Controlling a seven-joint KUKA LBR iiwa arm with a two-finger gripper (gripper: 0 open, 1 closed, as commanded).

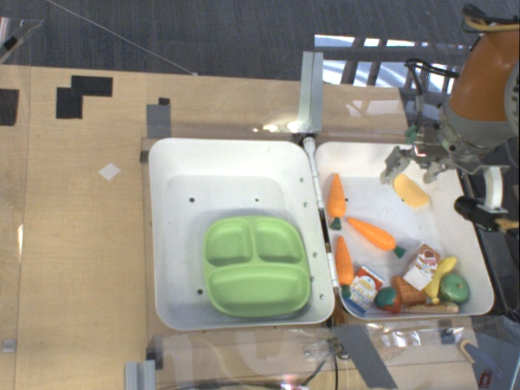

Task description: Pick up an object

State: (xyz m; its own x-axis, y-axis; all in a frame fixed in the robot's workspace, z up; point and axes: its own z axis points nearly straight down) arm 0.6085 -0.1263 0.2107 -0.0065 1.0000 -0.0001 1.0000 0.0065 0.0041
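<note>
Seen from the fixed overhead camera, the grey arm with its orange band reaches in from the right, its gripper (413, 166) hanging with fingers spread open over the far part of the right-hand bin (484, 260). Nothing sits between the fingers. Just below and beside the fingertips, a pale yellow piece (412, 192) lies on the bin floor. Three toy carrots (372, 234) lie along the bin's left side and middle. In the near right corner cluster a small carton (422, 268), a banana (441, 275), a green ball (455, 288) and a red-and-white packet (366, 287). The left-hand bin (179, 185) holds a green divided plate (256, 265).
</note>
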